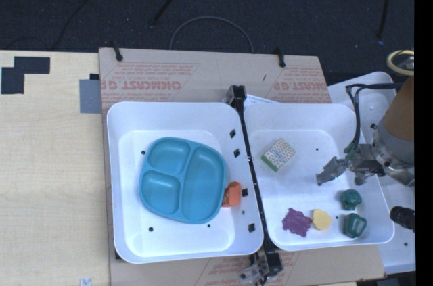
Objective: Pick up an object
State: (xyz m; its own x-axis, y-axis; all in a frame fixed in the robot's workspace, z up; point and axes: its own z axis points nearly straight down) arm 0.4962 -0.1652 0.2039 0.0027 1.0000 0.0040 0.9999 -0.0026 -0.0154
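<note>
The gripper (pixel 336 170) hovers in the right bin (pixel 298 117), fingers apparently spread and pinching nothing, probably lining up on the nearby dark green toy (pixel 350 198) just nearer.

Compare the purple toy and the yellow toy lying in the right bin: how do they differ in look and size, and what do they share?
The purple toy has a ragged, lobed outline; the yellow toy is smooth and rounded. The purple toy looks a little larger than the yellow toy. The purple toy is dark, while the yellow toy is pale and stands out less against the right bin. Both lie side by side near its front wall, apart from the gripper.
</note>
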